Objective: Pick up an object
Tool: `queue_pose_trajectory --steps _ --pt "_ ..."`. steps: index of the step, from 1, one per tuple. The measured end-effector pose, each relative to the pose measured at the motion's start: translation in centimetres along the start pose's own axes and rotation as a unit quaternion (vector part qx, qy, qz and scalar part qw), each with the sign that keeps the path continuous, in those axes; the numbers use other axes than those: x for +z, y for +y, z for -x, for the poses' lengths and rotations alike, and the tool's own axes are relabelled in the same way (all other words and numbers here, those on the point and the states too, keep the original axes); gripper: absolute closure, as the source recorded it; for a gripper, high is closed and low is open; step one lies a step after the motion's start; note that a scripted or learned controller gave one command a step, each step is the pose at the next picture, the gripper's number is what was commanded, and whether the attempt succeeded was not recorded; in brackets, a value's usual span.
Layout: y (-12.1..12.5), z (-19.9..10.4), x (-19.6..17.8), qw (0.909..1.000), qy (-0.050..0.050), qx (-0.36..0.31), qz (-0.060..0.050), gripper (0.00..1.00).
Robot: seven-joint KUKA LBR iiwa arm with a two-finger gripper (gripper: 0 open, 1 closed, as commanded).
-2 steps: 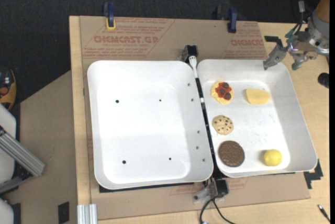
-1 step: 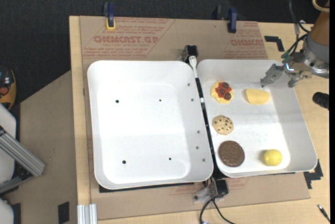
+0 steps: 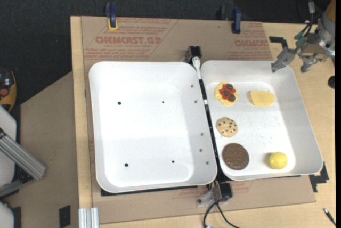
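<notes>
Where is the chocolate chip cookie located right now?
The chocolate chip cookie lies in the right bin, near its left wall, between the fruit tart above it and the dark brown cookie below.

Two white bins are sitting side by side on a brown board [image 3: 160,35]. The left bin [image 3: 149,125] and right bin [image 3: 298,115] are touching. In the right bin are lying a fruit-topped pastry [image 3: 226,93], a pale yellow piece [image 3: 262,98], a chip cookie [image 3: 227,127], a chocolate cookie [image 3: 235,156] and a lemon [image 3: 277,160]. The gripper [image 3: 292,60] is hovering over the bin's far right corner, fingers seemingly spread apart and holding nothing.
</notes>
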State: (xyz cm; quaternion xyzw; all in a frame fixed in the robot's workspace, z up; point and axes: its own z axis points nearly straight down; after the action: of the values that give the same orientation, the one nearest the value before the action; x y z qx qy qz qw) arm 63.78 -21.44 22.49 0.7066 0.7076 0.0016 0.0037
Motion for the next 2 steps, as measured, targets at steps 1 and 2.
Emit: queue_pose_trajectory --steps 1,2 --pt "-3.8 0.8 11.6 0.9999 0.004 0.002 -0.009 0.0" --pt "2.2 0.2 14.1 0.9999 0.009 -0.002 -0.007 0.0"
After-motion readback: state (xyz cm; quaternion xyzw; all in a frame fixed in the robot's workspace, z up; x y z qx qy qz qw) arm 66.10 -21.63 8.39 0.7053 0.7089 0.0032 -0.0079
